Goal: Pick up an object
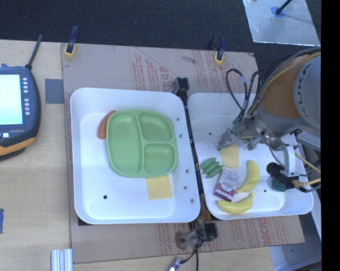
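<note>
My gripper (238,142) hangs low over the right bin (206,109), near its middle, with its fingers spread open and nothing between them. Just below the fingertips lies a pale yellow cheese block (230,157). Beside it are a green pea pod (210,166), a red-and-white packet (228,184) and two bananas: one (251,175) curved upright, the other (236,206) lying along the front wall. In the left bin (79,151) a green divided plate (141,143) sits with an orange sausage-like piece (102,126) poking out from its left edge and a yellow cheese slice (159,187) below it.
A dark green object (278,180) lies at the right bin's right side under the arm's cables. The grey and orange arm (288,95) covers the bin's far right corner. A teach pendant (9,109) rests on the bench at far left.
</note>
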